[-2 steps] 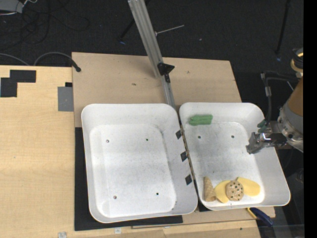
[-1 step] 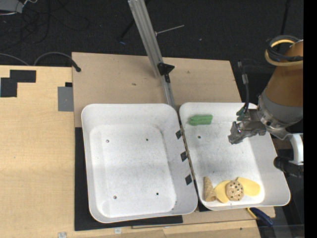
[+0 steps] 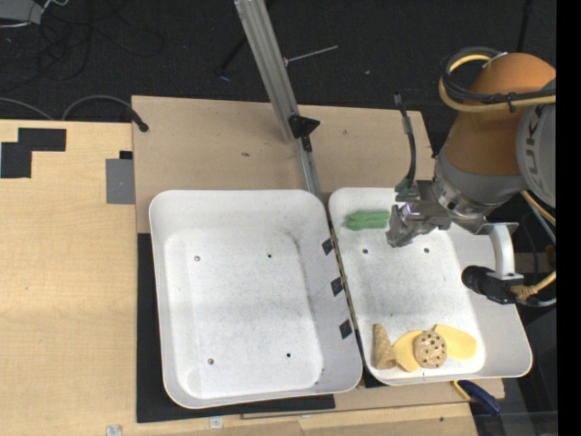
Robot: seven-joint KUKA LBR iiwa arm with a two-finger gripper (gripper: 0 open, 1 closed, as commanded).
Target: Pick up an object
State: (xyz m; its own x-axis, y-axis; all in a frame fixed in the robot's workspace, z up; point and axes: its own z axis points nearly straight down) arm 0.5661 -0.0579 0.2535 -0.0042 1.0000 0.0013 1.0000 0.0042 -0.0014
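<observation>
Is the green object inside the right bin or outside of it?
Inside: the green object lies on the right bin's floor near its far-left corner.

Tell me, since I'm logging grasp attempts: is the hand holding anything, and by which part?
Nothing shows between the hand's fingertips. It hangs over the right white plastic bin, just right of the flat green oblong piece, which lies on the bin floor.

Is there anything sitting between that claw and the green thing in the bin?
Nothing visible. The gripper hangs just right of the green object, with bare white bin floor between them. The yellow pieces lie at the near end.
</observation>
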